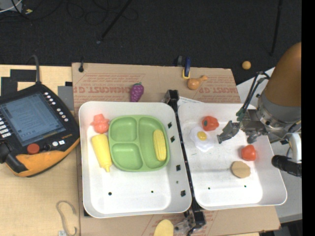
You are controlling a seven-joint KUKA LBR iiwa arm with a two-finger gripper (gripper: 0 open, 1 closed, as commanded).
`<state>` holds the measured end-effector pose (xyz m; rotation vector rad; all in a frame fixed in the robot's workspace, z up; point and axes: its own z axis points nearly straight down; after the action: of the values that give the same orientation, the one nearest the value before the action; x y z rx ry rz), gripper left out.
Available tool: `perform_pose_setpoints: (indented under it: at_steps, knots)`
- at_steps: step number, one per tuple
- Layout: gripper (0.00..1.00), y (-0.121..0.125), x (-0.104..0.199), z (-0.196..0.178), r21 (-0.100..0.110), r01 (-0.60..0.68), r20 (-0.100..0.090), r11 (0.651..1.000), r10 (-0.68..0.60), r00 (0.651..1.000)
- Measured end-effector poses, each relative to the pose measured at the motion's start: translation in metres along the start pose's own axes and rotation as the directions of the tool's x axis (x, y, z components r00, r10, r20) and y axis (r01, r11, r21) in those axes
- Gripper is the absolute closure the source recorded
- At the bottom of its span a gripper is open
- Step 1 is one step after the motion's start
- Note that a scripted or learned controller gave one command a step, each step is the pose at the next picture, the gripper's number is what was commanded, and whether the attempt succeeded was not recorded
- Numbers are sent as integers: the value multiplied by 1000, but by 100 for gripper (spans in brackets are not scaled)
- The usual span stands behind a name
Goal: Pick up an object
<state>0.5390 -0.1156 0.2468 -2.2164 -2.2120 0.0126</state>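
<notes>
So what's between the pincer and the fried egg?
Nothing: bare white bin floor runs from the pincer to the egg in the camera view.

- The arm (288, 82) is a bulky rounded body, with a broad orange band above a grey wrist section.
- Dark metal brackets and fittings sit between the wrist and the fingers.
- The gripper (227, 132) is dark grey and angular.
- A thin dark cable runs behind the fingers, up along the wrist.
</notes>
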Motion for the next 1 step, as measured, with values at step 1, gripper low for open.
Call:
perform_pose_setpoints:
  at_steps: [1]
  knots:
    - [0, 2, 0, -6, -12, 2, 2, 1000, -2, 1000]
